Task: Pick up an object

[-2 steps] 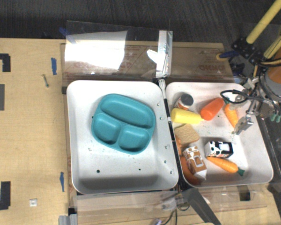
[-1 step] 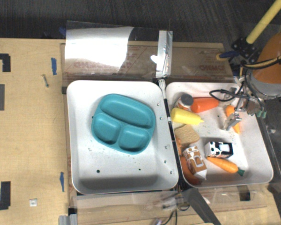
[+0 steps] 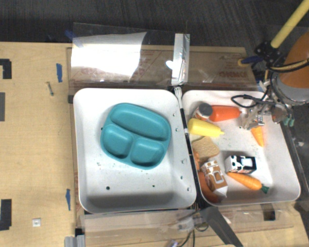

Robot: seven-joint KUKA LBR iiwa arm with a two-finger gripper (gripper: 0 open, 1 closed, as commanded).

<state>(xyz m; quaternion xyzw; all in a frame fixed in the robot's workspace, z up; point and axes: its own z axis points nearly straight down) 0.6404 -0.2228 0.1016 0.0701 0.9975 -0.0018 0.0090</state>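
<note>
The metal two-finger gripper point(image 3: 256, 118) is hanging in the right white bin point(image 3: 291, 153), its opening impossible to tell, just above a small orange carrot piece point(image 3: 258, 136). A teal divided plastic plate point(image 3: 135, 135) is lying in the left white bin point(image 3: 87, 153).

Arm point(image 3: 294, 71) with orange rounded band above the wrist, grey ring below it; black cables looped along the wrist, one yellow cable crossing, a blue fitting beside them; small metallic silver claw point(image 3: 253, 118) of fine hardware, detail too small to resolve
</note>
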